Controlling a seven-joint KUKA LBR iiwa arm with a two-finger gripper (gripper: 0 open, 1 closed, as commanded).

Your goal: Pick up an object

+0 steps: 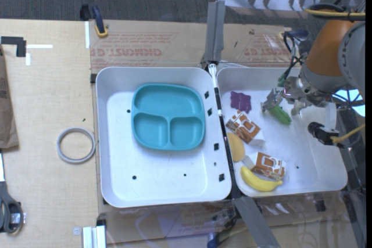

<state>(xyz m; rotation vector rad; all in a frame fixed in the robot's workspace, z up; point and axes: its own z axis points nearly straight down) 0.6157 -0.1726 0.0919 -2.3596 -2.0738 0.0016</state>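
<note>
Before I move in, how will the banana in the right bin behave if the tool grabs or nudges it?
The banana is curved and smooth, so it will probably pivot or slide on the bin floor if nudged. A packet overlaps its upper side and would likely shift with it. It looks rigid and may be light plastic, though I can't confirm that.

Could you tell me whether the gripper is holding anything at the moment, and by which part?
It cannot be told: the gripper sits right at the green object in the right bin, but no grasp is visible.
</note>
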